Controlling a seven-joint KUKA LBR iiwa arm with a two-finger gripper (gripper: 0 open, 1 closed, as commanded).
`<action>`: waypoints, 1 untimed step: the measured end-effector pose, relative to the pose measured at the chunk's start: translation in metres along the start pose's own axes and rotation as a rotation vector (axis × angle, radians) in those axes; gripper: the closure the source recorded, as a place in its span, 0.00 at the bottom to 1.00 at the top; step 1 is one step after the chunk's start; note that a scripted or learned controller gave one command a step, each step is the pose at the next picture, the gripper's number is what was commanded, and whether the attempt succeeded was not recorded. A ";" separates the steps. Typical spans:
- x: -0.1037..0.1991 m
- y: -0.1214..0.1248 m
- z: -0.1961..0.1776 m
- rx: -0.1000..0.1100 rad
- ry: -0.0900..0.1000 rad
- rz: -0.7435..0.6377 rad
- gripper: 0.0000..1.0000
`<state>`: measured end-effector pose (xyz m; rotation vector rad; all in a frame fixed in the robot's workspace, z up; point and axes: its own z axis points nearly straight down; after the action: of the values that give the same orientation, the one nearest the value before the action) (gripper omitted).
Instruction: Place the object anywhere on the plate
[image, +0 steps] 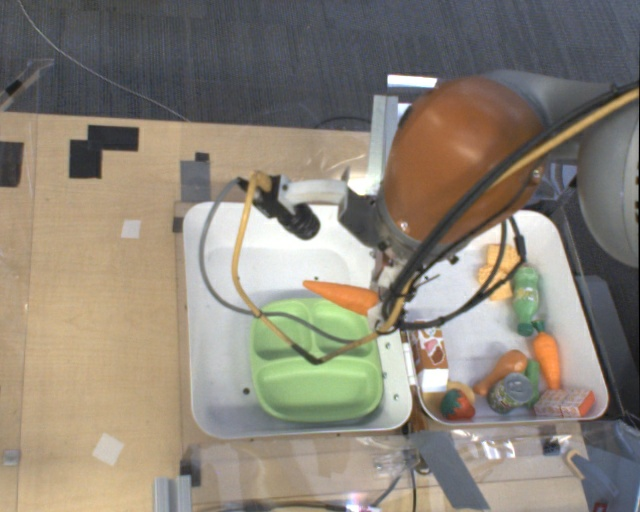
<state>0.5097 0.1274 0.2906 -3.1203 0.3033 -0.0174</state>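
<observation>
Lying at a slant, an orange toy carrot (340, 294) sits at the far edge of the green divided plate (318, 385) in the left bin (215, 400), its thick end toward the hand (385, 290) and its tip pointing away from it. Whether the hand is clenched on the carrot or has let it go cannot be told, because the arm's orange band (465, 160) and a bundle of cables (440, 270) hide that spot.

The carrot appears to rest only partly over the plate's rim, so it could roll off onto the white bin floor if released here. A dark cable and a yellow one (240, 250) loop across the plate, and either may snag or sweep the carrot as the arm moves.

The right bin (590, 300) holds other toy food, among them a second carrot (546, 360), a green vegetable (526, 295), a can (510, 392) and a strawberry (459, 403), well apart from the plate.
</observation>
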 end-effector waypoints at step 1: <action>-0.020 -0.018 0.094 -0.005 -0.017 0.001 1.00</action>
<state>0.4951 0.1495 0.1963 -3.1234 0.3058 0.0095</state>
